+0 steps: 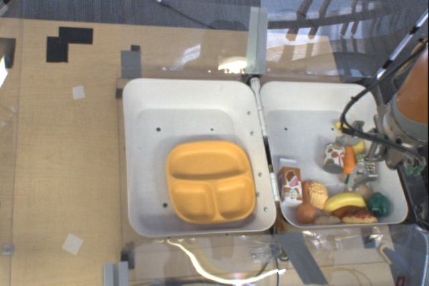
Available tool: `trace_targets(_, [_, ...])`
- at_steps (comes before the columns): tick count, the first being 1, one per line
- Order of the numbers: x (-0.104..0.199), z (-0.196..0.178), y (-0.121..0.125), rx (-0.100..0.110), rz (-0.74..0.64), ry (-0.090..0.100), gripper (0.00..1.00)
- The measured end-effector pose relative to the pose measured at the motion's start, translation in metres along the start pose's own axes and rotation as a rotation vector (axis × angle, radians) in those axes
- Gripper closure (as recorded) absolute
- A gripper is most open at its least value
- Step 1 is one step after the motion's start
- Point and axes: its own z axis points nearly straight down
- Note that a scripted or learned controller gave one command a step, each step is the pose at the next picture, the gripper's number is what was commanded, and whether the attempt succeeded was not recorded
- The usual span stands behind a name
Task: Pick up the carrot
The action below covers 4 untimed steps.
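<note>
The arm is reaching in over the right bin [295, 104], with its hand [354, 161] sitting low near that bin's right wall. The carrot [349, 159] is standing roughly upright between the hand's fingers, which are closing on it, so the hand is gripping the carrot. Just left of the carrot, a small white and red cup-like item [333, 156] is touching or nearly touching it. Nearer the right bin's front wall, a banana [344, 201] is lying beside a green item [379, 203], a small carton [289, 184] and other toy foods. In the left bin [147, 117], a yellow divided tray [211, 181] is resting toward the front. Both bins are sitting on the tabletop [60, 164].
</note>
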Motion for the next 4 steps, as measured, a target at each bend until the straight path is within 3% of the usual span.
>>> trace_targets(1, [-0.025, 0.089, -0.039, 0.003, 0.380, -0.020, 0.00])
trace_targets(2, [-0.028, 0.105, -0.023, 0.006, 0.450, -0.062, 0.00])
trace_targets(3, [-0.060, 0.125, 0.022, -0.004, 0.395, -0.011, 0.00])
trace_targets(4, [-0.012, 0.125, -0.038, 0.000, 0.639, -0.008, 0.00])
